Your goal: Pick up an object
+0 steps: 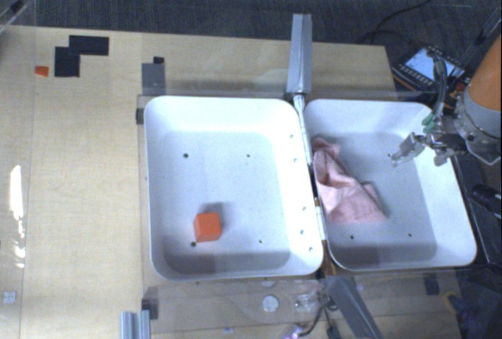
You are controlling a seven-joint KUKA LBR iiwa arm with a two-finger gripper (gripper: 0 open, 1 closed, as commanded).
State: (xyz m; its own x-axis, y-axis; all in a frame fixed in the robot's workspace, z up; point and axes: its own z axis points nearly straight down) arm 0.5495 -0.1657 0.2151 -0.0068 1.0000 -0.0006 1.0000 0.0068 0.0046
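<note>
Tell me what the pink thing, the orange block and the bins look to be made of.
Pink thing: soft cloth, matte; it lies crumpled in folds. Orange block: rigid, matte, sharp-edged; probably foam, wood or plastic, the view leaves it open. Bins: smooth white moulded plastic, probably; rounded corners, a faint sheen and small dark dots on the floors.

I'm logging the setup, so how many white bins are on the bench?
2: the left bin holds an orange block; the right bin holds a pink cloth.

One fixed camera looks down at a slant (from above) on both bins (157, 173).
</note>
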